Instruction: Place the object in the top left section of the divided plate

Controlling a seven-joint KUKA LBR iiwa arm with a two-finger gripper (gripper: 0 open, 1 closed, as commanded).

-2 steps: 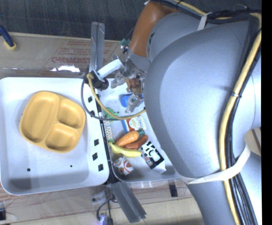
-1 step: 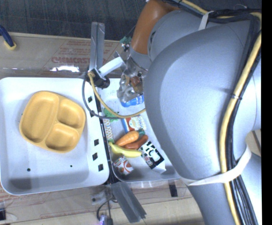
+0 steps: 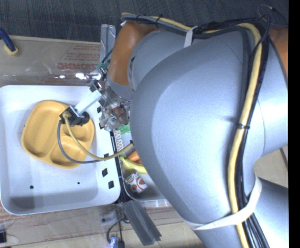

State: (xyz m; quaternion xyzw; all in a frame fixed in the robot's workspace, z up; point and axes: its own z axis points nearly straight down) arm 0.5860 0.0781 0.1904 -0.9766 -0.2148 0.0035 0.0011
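Gripper [image 3: 112,115] at left bin's [image 3: 15,190] right edge, just beside divided plate [image 3: 38,130] | grip state: cannot tell | advice: centre over plate's top-left section, lower close, then release.

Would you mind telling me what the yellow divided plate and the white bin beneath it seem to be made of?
Divided plate: probably moulded plastic, matte; uniform yellow, soft rounded ridges. White bin: likely plastic too, smooth, slightly glossy; rounded corners.

The yellow divided plate [image 3: 41,130] lies flat, sections facing up, in the left white bin [image 3: 15,190].
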